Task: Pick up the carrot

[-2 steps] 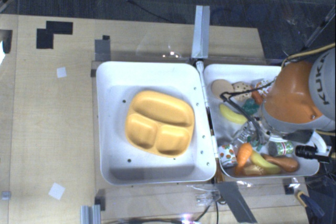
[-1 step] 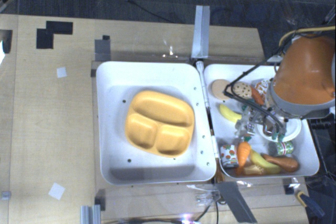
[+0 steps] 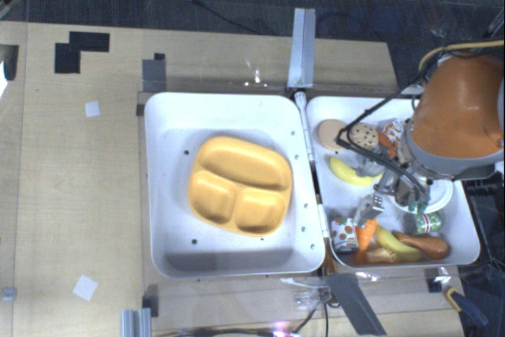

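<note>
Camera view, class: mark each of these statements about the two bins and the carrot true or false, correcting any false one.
1. The carrot lies in the right bin. True.
2. The yellow compartment tray sits in the right bin. False: it is in the left bin.
3. The hand is over the right bin. True.
4. The banana lies on the bench outside the bins. False: it lies inside the right bin.
</note>
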`<state>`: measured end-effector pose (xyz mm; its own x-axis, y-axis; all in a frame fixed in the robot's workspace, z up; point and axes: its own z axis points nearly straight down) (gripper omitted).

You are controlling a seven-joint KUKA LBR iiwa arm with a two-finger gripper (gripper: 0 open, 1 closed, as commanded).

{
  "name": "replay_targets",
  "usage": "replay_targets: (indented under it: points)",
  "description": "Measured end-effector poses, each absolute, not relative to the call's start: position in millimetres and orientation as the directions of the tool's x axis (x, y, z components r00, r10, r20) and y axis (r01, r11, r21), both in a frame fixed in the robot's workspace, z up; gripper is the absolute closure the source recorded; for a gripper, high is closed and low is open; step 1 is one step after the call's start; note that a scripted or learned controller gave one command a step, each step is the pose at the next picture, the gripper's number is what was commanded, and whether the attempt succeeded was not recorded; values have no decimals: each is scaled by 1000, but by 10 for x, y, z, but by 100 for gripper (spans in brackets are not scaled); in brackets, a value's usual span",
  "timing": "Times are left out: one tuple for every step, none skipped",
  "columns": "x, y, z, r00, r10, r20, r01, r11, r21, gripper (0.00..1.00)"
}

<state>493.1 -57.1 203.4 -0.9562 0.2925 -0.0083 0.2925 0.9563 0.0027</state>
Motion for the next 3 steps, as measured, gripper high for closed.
replay_targets:
  points:
    - [4991,-784,1194,-952,304,-38,304,953,9,0]
    - [5026,-900,1144,-962,268,-43,268,963,10,0]
    - [5034,-852,1146,-970,237,-48,237,971,6,0]
